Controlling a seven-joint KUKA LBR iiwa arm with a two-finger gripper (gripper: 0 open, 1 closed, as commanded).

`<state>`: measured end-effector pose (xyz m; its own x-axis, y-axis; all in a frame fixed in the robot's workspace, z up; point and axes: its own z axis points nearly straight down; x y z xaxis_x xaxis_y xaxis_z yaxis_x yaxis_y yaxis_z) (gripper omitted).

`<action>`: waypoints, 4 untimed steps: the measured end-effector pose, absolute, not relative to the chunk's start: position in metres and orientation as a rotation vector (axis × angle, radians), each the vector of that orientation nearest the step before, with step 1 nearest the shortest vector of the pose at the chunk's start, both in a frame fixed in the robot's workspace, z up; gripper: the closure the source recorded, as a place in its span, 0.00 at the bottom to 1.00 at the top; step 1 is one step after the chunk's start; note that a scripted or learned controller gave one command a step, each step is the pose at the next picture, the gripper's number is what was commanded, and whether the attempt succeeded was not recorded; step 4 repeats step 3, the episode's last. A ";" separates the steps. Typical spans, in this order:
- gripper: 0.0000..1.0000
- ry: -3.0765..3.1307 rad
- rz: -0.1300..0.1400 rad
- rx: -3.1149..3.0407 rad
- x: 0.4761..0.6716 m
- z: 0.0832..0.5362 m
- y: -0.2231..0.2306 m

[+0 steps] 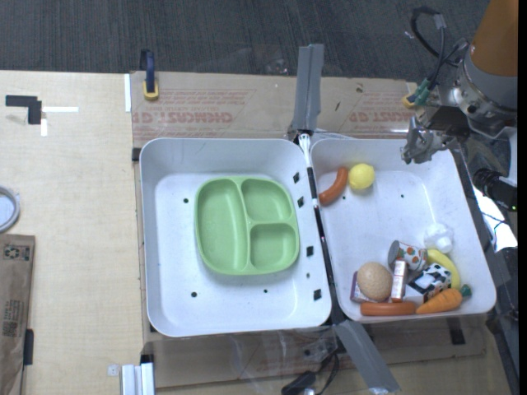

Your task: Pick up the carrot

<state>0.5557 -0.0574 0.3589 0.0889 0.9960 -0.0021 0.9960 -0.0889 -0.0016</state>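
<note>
While the arm (494, 48) reaches in from the right, its gripper (418, 150) hangs over the far right corner of the right bin (412, 196), by the rim, and nothing shows between its parts; how wide it stands cannot be told from this slant. Well apart from it, toward the near edge of the same bin, the carrot (440, 301) lies in the near right corner, tilted, its thick end toward a green bit by the wall. Just beside the carrot sit a banana (445, 263), a small black-and-white box (428, 281), a little bottle (399, 276), an egg (374, 280) and a red sausage (388, 308) along the near wall. Closer to the gripper, to its left, a lemon (361, 176) touches another sausage (333, 186). Farther left, in the left bin (165, 245), lies a green plate (247, 225) with three compartments.
</note>
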 end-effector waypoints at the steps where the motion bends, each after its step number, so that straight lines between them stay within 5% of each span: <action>1: 1.00 1.914 -0.008 2.494 0.507 0.190 0.010; 2: 1.00 2.177 -0.004 2.268 0.478 0.191 -0.059; 3: 1.00 2.064 -0.005 2.368 0.479 0.362 -0.067; 4: 1.00 2.064 -0.005 2.368 0.479 0.362 -0.067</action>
